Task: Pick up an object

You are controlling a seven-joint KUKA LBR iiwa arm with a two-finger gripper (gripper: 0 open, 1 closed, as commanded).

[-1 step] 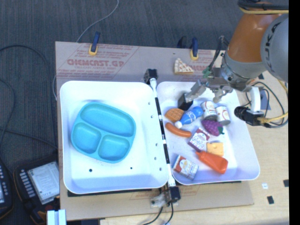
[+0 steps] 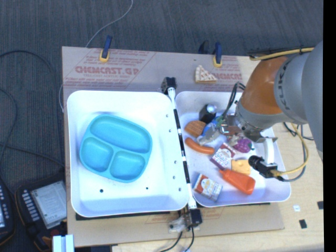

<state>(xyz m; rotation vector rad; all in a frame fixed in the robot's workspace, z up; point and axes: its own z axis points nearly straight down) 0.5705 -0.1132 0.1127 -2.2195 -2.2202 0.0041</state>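
Camera view, layout: 2 white bins are seen side by side on the surface [image 2: 105,62], a board-topped bench held by blue clamps.
Left bin [image 2: 84,193]: 1 blue divided tray [image 2: 115,147] with 3 compartments lies in it.
Right bin [image 2: 278,193]: a crowded pile of small toy food items is held here.
Items noted: an orange carrot-like piece [image 2: 239,180], a sausage [image 2: 199,147], a round brown piece [image 2: 195,127], a yellow piece [image 2: 241,166], a small printed box [image 2: 207,187], a red printed packet [image 2: 222,156], a purple item [image 2: 243,144].
Outside the bins: a wedge-shaped toy [image 2: 205,74] rests on the board near the far clamp.
Arm [image 2: 283,93]: it reaches in from the right, low over the upper middle of the right bin.
Claw [image 2: 227,126]: it is judged to be down among the items near the round brown piece; whether it is released or clenched cannot be told, as the wrist hides it.
Task thing: none is seen to be grasped; candidates all lie in the right bin.
Handling, judged: pieces look light, stiff and smooth plastic, likely slippery. The carrot-like piece and sausage would best be taken across their narrow width; the box by its 2 flat sides.
Risk, judged: neighbours touch closely, so a nudge is likely.
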